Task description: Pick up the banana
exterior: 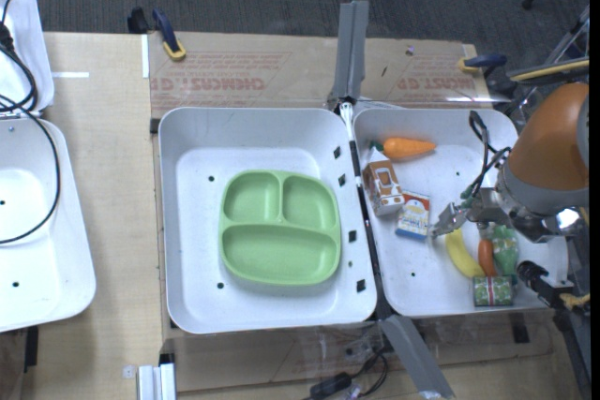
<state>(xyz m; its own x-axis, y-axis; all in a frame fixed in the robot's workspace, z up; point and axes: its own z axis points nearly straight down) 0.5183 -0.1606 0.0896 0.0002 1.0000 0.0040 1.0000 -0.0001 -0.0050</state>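
Bench with 2 white bins: gripper [448,220], jaws apparently parted and holding nothing, hovers just above the banana [460,255] in the right bin [427,300], where the crowding can [493,290] and small box [413,214] could spoil the grasp.

Slanted overhead view of both bins [178,201]

Two bins side by side on the bench

The left bin [178,201] holds a divided plate [279,228]. In the right bin [422,290]: carrot [410,146] far, two cartons [382,185] left, banana [461,255] nearer, can [493,290] nearest; the gripper [453,217] hangs above the banana.
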